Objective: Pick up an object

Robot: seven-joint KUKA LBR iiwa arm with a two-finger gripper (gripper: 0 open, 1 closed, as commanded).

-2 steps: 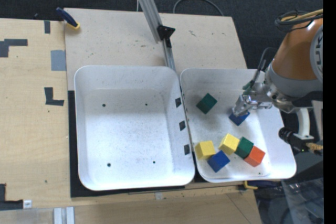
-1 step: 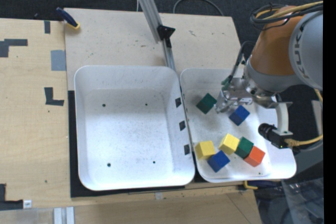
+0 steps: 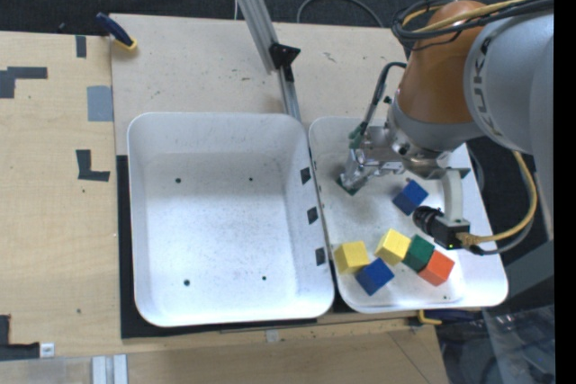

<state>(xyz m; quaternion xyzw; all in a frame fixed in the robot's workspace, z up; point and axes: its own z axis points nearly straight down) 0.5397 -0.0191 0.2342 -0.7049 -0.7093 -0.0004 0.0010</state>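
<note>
Nearest the lens, a blue block [image 3: 374, 275] lies in the right bin [image 3: 486, 288], below the pincer [image 3: 353, 179], with yellow blocks [image 3: 352, 255] [image 3: 394, 245], a green block [image 3: 418, 253] and an orange block [image 3: 437, 267] beside it. Another blue block [image 3: 410, 196] sits just right of the pincer, whose opening I cannot tell.

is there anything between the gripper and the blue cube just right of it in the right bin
No. In the camera view, bare white bin floor separates the gripper from the blue cube.
</note>
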